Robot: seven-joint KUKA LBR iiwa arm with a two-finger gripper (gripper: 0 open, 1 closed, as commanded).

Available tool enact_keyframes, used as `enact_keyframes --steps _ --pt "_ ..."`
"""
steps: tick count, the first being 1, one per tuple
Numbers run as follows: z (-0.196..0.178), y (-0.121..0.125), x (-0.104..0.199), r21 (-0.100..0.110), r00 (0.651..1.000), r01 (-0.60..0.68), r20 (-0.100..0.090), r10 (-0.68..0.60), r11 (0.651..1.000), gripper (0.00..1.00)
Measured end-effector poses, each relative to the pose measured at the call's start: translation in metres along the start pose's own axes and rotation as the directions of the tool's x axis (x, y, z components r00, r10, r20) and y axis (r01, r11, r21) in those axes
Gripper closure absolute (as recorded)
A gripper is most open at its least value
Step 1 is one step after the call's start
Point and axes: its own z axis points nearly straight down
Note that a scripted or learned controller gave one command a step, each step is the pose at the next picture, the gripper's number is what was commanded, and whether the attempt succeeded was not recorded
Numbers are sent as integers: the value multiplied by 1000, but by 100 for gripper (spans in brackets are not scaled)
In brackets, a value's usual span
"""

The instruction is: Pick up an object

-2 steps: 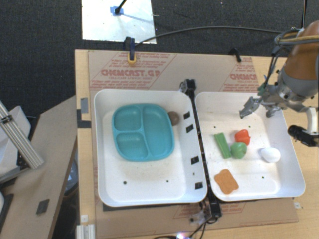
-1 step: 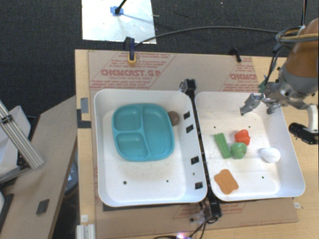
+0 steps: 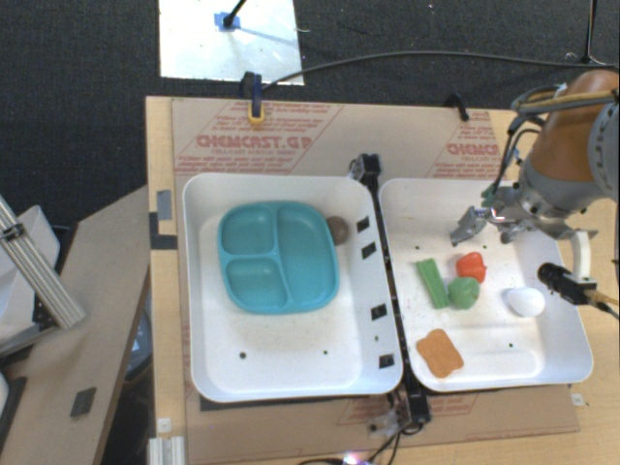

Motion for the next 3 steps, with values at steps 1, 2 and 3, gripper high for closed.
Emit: enact_keyframes --steps 1,2,3 --pt "57 -9 4 1 1000 0 0 0 1000 0" --pt "60 -8 4 -5 1000 -1 1 1 1000 0" --pt "48 -7 4 -8 1000 -1 1 1 1000 100"
